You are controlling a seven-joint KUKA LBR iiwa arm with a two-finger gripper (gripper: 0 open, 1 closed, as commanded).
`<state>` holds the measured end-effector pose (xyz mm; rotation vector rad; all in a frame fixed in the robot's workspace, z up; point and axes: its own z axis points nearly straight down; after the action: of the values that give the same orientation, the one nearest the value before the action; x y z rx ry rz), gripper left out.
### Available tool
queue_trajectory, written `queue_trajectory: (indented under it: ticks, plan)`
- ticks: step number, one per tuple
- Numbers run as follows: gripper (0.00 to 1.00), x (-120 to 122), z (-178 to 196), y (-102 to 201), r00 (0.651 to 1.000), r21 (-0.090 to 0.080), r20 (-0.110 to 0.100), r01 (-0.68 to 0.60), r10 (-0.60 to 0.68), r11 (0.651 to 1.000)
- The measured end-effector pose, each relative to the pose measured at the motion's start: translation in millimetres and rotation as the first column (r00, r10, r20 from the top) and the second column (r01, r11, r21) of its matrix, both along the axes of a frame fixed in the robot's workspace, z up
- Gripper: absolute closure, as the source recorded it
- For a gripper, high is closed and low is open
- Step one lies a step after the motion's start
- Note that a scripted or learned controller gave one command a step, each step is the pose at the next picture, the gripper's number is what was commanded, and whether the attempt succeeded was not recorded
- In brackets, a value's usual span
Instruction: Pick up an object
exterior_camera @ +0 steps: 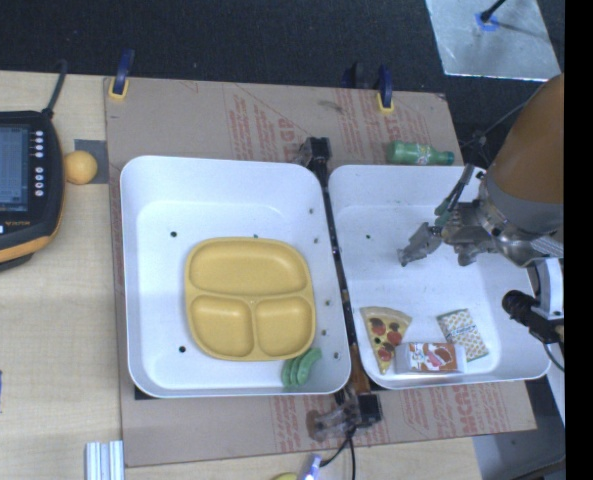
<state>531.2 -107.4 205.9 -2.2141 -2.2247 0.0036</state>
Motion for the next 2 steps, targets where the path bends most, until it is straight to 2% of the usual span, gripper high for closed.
queue_trajectory:
  ticks: [1,2]
  plan:
    - [0.0,32,-14,42,1.0,-0.002,0.001,-0.002,0.002,1.0]
    - [0.0,85,-49,-36,1.0,-0.001,0.001,0.004,-0.004,1.0]
